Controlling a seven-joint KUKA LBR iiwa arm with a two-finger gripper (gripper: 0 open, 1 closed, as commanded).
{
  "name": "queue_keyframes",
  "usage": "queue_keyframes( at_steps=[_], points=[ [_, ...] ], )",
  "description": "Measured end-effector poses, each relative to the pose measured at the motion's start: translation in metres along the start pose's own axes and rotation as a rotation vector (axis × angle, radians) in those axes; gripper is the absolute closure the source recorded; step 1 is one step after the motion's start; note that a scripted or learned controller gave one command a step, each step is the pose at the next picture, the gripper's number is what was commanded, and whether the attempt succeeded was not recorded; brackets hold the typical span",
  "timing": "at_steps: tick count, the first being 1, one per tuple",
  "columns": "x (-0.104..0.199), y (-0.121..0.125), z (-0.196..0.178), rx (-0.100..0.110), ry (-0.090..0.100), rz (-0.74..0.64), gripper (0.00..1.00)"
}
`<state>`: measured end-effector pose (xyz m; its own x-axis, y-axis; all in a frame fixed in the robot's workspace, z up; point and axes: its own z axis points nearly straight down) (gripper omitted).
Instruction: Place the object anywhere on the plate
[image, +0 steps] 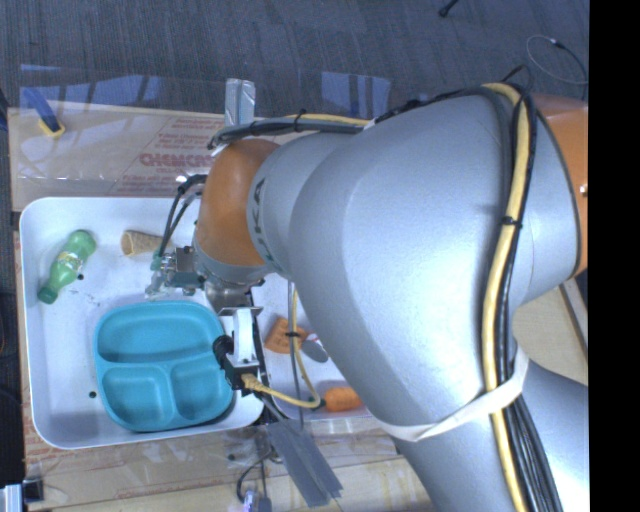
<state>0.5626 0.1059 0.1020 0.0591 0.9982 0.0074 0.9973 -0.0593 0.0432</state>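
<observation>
A blue divided plate (128, 389) lies in the left white bin (40, 400), towards its front. My gripper (165, 272) hangs just over the plate's far edge, below the orange wrist band. A green bottle (65, 262) lies at the bin's far left, apart from the plate. Just left of the wrist, by the bin's back wall, rests a tan cone-shaped piece (140, 241). I see nothing on the plate itself.
The large grey arm covers the right half of the view and most of the right bin. An orange piece (285, 338) and an orange carrot-like thing (343, 400) peek out beneath the arm, right of the plate.
</observation>
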Motion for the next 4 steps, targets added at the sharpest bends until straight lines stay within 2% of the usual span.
queue_keyframes(
  at_steps=[1,2,3,4],
  points=[
    [0.004,0.001,-0.010,-0.001,0.006,-0.008,1.00],
    [-0.033,0.036,-0.088,0.045,-0.021,0.575,1.00],
    [-0.008,0.076,-0.085,0.041,-0.030,0.978,1.00],
    [-0.053,0.089,-0.124,0.042,-0.027,0.873,1.00]
  ],
)
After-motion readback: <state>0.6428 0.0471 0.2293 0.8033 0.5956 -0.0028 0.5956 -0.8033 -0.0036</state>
